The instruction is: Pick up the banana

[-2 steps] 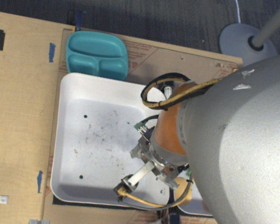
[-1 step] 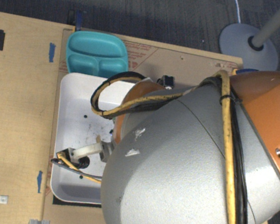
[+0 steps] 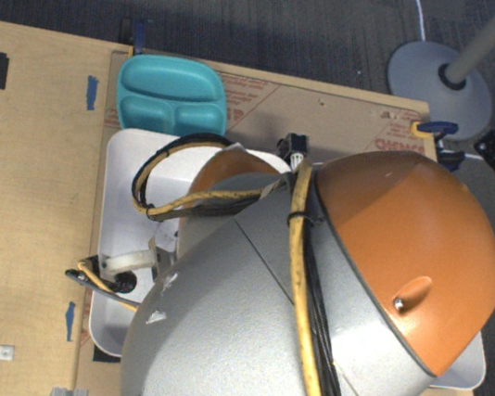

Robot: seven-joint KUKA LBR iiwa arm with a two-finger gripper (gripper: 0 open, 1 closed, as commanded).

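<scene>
My grey arm (image 3: 234,331) with its orange band (image 3: 408,248) reaches in from the right and covers most of both white bins, hiding what lies under it. The left bin (image 3: 122,190) shows as a strip of white floor and rim on its left side. My gripper (image 3: 155,266) is low over that strip, near the bin's left wall, with just a pale piece of it showing beside the arm's body. A yellow cable loops over the bin's far part.
A teal sectioned tray (image 3: 172,95) stands on the bench just behind the left bin. Tan bench surface (image 3: 21,202) with black and blue tape marks stretches to the left. A corner of the right bin (image 3: 468,370) peeks out behind the arm.
</scene>
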